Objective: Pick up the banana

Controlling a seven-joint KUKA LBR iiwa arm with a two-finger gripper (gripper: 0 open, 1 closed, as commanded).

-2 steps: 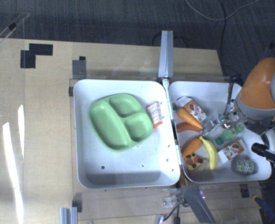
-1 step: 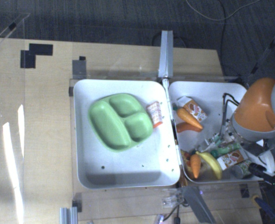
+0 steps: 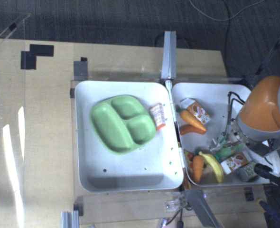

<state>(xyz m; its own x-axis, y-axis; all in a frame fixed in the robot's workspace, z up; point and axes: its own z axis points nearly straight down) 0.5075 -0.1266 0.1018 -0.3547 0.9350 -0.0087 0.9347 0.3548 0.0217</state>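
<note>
The yellow banana (image 3: 213, 165) lies curved in the right bin (image 3: 216, 92), near its front edge. My gripper (image 3: 225, 144) hangs just above and to the right of the banana's upper end, below the orange wrist band (image 3: 263, 109). A green item (image 3: 229, 150) sits right under the gripper. The view shows nothing clearly held.
An orange carrot (image 3: 193, 118) and a small carton (image 3: 197, 109) lie at the back of the right bin. A second carrot (image 3: 197, 167) rests left of the banana and a carton (image 3: 235, 162) right of it. The left bin (image 3: 89, 175) holds a green divided plate (image 3: 124, 123) and a small packet (image 3: 157, 116).
</note>
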